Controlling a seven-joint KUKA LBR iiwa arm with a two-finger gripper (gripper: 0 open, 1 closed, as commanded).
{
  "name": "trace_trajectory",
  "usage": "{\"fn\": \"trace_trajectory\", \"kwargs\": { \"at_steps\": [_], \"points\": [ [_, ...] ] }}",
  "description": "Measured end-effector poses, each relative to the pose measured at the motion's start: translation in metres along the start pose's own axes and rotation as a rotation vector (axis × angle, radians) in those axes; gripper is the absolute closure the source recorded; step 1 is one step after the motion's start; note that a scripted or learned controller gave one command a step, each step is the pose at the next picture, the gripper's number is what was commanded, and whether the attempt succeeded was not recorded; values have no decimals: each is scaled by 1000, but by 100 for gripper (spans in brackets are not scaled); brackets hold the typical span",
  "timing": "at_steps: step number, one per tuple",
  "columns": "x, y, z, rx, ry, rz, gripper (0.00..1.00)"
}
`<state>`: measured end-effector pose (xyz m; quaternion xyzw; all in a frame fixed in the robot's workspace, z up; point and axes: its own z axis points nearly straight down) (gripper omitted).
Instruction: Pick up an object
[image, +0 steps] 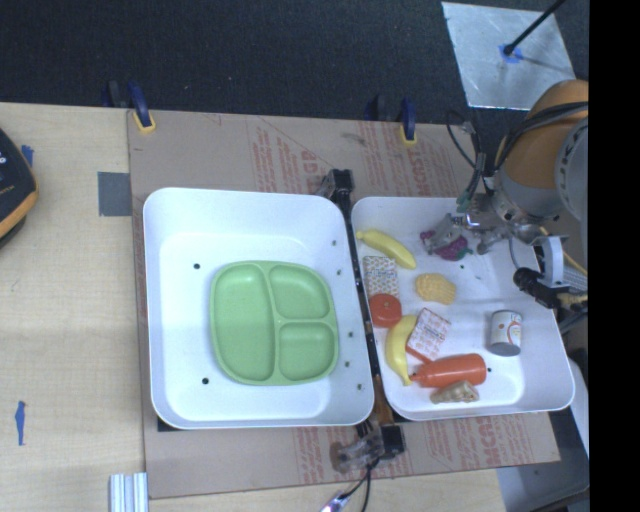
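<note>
Cardboard-covered bench (250, 150) carries two white bins side by side. At the right bin's (545, 395) far edge the gripper (468, 228) hangs with fingers clamped on a purple toy (445, 243). Nearer lie a banana (387, 247), a can (505, 331) and a carrot (450, 370); the left bin (170, 380) holds a green tray (272, 322).

Your right bin (530, 390) stock:
- purple grape cluster (445, 243), far end;
- banana (388, 247), lying slantwise;
- yellow corn piece (435, 289);
- red tomato (385, 309);
- second banana (399, 349);
- red-white carton (430, 333);
- small can (505, 332), tipped;
- carrot-red sausage (450, 370);
- cracker (455, 394), near edge.
</note>
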<state>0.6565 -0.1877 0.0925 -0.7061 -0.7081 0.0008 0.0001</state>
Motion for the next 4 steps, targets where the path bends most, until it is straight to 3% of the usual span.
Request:
{"fn": "trace_trajectory", "kwargs": {
  "at_steps": [1, 2, 3, 4],
  "points": [
    [23, 0, 0, 4, 1, -3, 0],
    [-25, 0, -9, 0, 0, 0, 0],
    [56, 0, 0, 2, 0, -3, 0],
    [55, -1, -10, 8, -1, -4, 100]
  ]
}}
